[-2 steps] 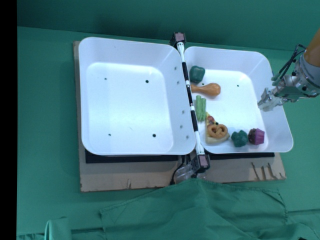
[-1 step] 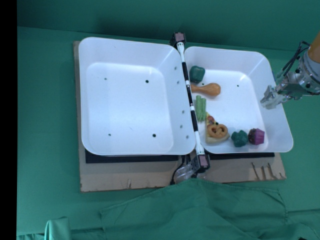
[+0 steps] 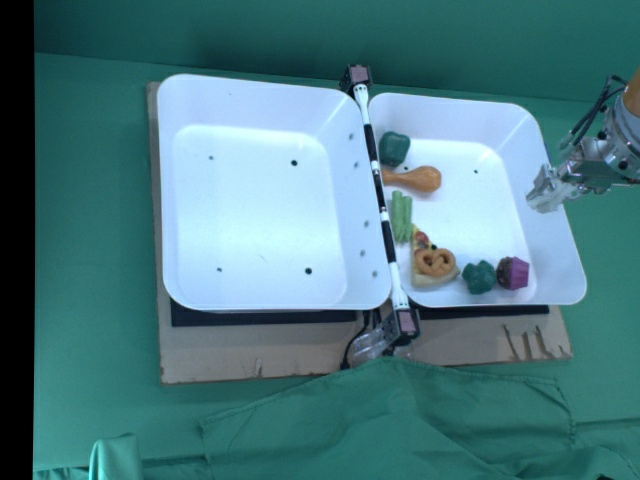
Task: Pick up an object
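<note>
The right bin (image 3: 500, 128) holds several toy foods along its left and front sides: a dark green pepper (image 3: 394, 147), an orange drumstick (image 3: 414, 178), a green stalk (image 3: 401, 215), a pretzel on a slice (image 3: 434, 265), a teal piece (image 3: 478, 276) and a purple piece (image 3: 513, 272). My gripper (image 3: 547, 190) hangs over the bin's right rim, apart from all of them, with nothing seen between its fingers.
The left bin (image 3: 260, 198) lies beside the right one, joined by a black and white divider bar (image 3: 378, 198). Both rest on cardboard (image 3: 250, 363) over green cloth. A fold of cloth (image 3: 400, 418) bunches up at the front.
</note>
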Robot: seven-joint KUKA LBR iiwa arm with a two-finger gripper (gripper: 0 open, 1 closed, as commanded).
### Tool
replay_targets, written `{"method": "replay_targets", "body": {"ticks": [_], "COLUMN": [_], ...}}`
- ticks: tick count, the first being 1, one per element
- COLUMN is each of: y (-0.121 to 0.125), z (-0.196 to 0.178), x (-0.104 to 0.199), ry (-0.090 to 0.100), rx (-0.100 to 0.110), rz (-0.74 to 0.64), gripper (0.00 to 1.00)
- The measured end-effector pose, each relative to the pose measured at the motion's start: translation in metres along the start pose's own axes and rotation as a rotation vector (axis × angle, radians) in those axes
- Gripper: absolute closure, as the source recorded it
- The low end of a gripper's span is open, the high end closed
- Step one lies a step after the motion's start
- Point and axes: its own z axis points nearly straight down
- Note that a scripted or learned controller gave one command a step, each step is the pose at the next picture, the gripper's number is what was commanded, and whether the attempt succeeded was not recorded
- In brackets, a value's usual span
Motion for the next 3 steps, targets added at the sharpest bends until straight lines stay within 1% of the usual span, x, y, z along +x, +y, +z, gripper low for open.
{"method": "replay_targets", "body": {"ticks": [1,2,3], "y": [0.001,-0.034,-0.031], "z": [-0.012,0.071,0.055], "x": [-0.001,0.046,0.042], "ry": [-0.003,0.012,0.006], "rx": [-0.006,0.027,0.011], "rz": [0.003,-0.007,-0.002], "gripper": [1.0,1.0,1.0]}}
